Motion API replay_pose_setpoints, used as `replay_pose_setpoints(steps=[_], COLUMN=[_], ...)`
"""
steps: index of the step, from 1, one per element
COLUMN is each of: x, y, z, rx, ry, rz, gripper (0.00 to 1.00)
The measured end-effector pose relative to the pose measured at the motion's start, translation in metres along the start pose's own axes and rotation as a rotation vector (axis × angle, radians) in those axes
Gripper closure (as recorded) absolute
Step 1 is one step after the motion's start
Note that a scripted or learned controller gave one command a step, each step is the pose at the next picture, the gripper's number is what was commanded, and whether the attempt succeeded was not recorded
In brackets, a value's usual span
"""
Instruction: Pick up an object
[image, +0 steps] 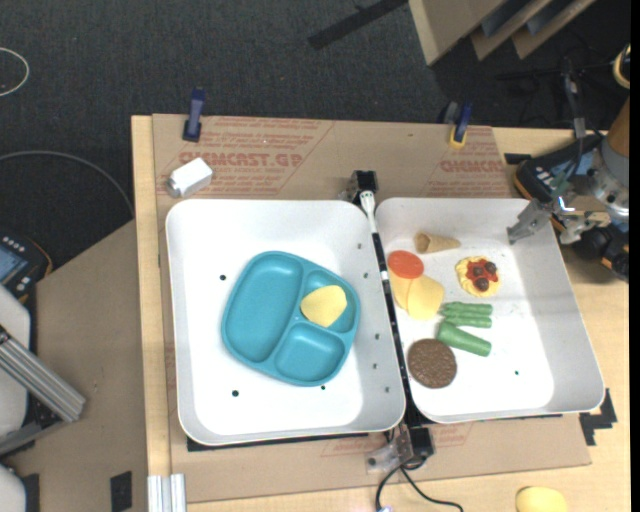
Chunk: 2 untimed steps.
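Brown patty (432, 362) lies nearest; gripper (524, 226) hovers at the right bin's (545, 385) far edge, holding nothing, spread hard to tell. Approach underway; next, descend over food.

A dark grey carpeted floor (250, 55) fills the upper part of the frame, with a thin pale cable (12, 70) looping at the upper left. A brown cardboard sheet (290, 150) printed with faded red lettering covers the bench, held along its top edge by two blue clamps (194, 112). Pale wood of the bench top (610, 330) shows at the right edge. Cardboard boxes (500, 25) sit at the upper right. An aluminium rail (40, 385) slants across the lower left corner. Even, soft light falls across the scene, casting faint shadows.
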<state>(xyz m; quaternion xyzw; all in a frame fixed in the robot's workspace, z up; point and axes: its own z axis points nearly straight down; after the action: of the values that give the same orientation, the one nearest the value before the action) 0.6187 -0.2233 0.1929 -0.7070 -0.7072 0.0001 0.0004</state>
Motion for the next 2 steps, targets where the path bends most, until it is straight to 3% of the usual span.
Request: replay_pose_setpoints(steps=[1, 2], x=[0.013, -0.001], y=[0.006, -0.031], z=[0.112, 0.059], rx=[0.003, 0.001], ry=[0.010, 0.000], rz=[-0.005, 0.002], gripper=[0.00, 0.00])
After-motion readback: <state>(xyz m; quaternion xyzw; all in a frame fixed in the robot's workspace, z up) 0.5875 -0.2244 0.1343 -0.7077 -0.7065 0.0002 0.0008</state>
